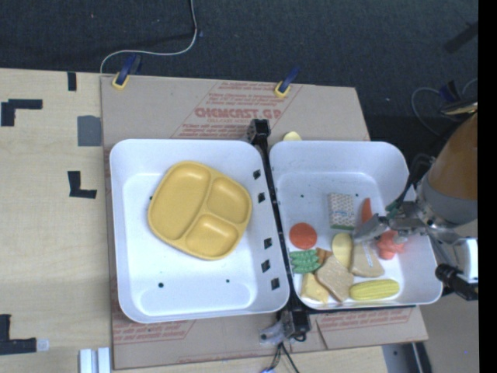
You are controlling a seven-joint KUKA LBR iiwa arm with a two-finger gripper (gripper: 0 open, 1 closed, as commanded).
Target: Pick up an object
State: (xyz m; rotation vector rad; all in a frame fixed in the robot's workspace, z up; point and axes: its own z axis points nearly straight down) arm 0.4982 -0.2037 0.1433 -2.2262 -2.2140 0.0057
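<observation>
Gripper (371,228) low in right bin (392,160), above toy food pile (342,266) heaped at near side; finger state: cannot tell. Nothing visibly held. Yellow divided plate (200,209) alone in left bin (124,208).

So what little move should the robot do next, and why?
Probably lower a little and close on the bread slice. The gripper sits over the right bin, right above the pile of toy food, with the slice just below and a red piece beside it. Nothing shows between its fingers yet.
</observation>
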